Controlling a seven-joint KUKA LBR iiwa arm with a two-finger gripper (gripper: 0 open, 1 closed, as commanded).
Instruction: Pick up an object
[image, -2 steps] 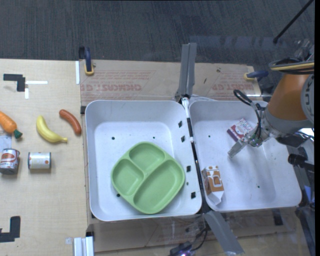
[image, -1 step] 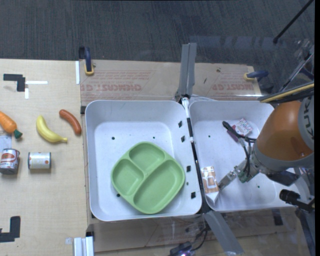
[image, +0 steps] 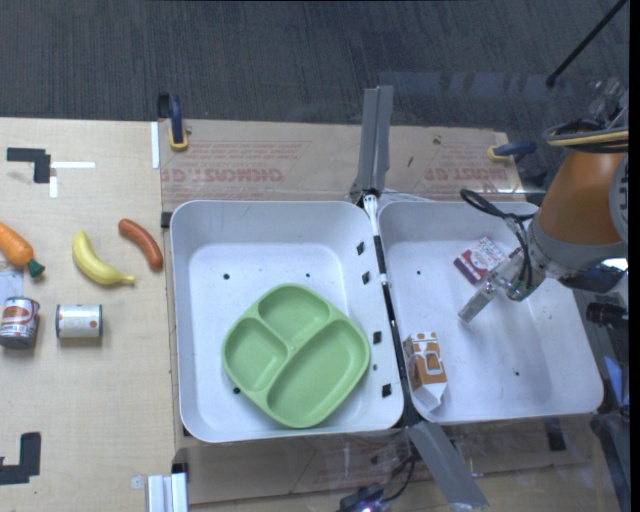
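My gripper (image: 478, 303) hangs over the right bin (image: 560, 400); grip state, I can't tell. Packet (image: 482, 258) lies close behind; descending here risks grabbing nothing.

Left bin (image: 190, 300) and right bin (image: 560, 395): both white, small dark dots on the floors. Divided plate (image: 295, 355): plain light green. Carton (image: 427, 362): orange-brown and white, printed pattern. Packet (image: 481, 258): white with dark red/maroon (print too small to read). Arm (image: 585, 200): orange band, grey below; gripper (image: 480, 303) grey metal. Bench (image: 80, 400): pale wood. On it: banana (image: 97, 260) yellow, carrot (image: 18, 247) orange with green tip, sausage (image: 141, 243) red-brown, two cans (image: 50, 322) silver with red labels.
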